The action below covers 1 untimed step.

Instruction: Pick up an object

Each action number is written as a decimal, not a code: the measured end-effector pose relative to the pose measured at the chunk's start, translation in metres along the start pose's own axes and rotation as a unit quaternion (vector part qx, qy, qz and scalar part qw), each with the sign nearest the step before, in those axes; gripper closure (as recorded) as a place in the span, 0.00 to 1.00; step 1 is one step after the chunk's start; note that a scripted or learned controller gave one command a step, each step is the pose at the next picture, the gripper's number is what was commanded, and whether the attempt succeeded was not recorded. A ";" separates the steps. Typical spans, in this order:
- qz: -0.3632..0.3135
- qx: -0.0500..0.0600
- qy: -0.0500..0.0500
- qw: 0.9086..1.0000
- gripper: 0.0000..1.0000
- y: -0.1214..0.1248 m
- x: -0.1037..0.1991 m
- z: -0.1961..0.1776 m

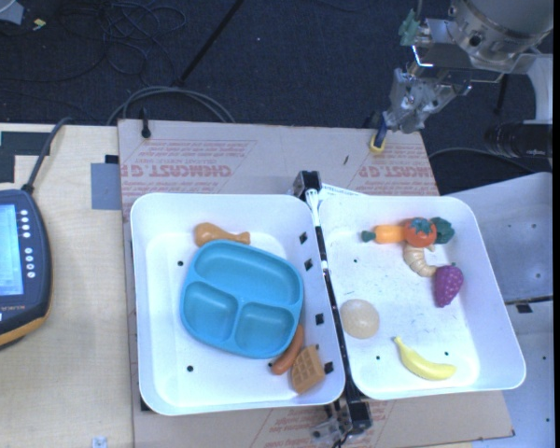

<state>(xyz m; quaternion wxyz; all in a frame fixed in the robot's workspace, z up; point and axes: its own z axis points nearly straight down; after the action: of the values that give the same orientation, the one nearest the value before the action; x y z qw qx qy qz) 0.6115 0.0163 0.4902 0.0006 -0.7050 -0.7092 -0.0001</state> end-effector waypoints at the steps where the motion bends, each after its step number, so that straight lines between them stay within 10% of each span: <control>1: -0.002 0.000 0.000 1.000 1.00 -0.034 0.133 -0.050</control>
<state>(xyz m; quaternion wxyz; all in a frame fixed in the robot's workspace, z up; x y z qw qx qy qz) 0.5767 0.1495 0.5400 0.0007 -0.7034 -0.7108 -0.0007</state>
